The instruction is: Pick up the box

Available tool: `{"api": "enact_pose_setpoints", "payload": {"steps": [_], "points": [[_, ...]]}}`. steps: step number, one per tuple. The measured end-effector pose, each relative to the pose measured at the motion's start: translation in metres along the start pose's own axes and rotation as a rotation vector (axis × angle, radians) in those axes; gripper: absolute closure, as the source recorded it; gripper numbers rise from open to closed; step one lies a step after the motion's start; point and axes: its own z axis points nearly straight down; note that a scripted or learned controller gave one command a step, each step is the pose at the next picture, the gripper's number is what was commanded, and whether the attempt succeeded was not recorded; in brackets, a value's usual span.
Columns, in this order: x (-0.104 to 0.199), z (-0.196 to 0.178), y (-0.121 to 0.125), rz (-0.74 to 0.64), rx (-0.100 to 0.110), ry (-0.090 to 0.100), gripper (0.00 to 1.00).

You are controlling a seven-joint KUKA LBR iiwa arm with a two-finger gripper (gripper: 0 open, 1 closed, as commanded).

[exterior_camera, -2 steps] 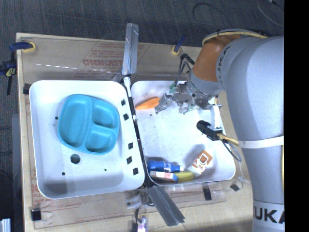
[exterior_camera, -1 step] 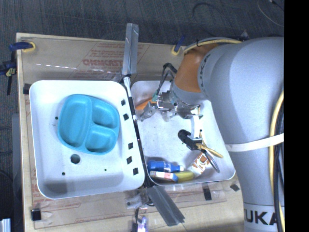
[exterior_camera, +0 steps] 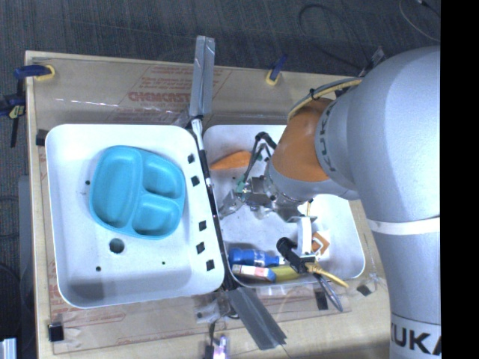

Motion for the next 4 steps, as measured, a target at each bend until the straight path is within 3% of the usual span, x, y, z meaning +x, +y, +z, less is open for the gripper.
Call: {"api": "enact_pose_setpoints", "payload": {"steps": [1,2,3,4], "points": [[-0.009,0.000,0.089,0.019,0.000,0.004,0.00],[0.013,-0.003,-0.013,0.180,-0.009,-0.009,0.00],[0.004,0.001,0.038,0.215,0.002,0.004,0.00],[0.005,-0.004,0.038,0.208,0.011,0.005,1.00]]}}
